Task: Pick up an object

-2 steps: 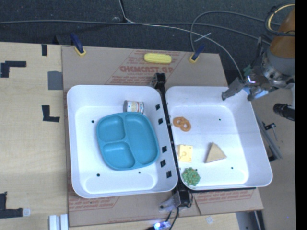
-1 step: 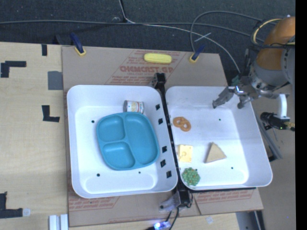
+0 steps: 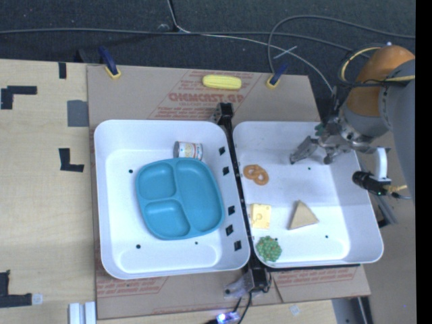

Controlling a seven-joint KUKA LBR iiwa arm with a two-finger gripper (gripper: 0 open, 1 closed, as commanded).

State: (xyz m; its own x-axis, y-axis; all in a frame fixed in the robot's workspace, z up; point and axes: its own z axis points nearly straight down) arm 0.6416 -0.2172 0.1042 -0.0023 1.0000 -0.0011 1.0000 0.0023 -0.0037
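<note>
The gripper [image 3: 305,152] hangs over the right bin's [image 3: 351,245] upper part, fingers spread apart and holding nothing. Below it lie a pretzel [image 3: 256,174], a yellow cheese square [image 3: 260,216], a tan wedge [image 3: 303,216] and green broccoli [image 3: 269,248], with bare floor between them. The left bin [image 3: 111,181] holds a blue divided plate [image 3: 180,198] and a small can [image 3: 187,150].

Bare floor around pretzel [image 3: 256,174], cheese wedge [image 3: 304,216], broccoli [image 3: 269,249]

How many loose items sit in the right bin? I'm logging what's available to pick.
4: a pretzel near the divider, a yellow square below it, a green clump at the front, a tan wedge mid-bin.
</note>
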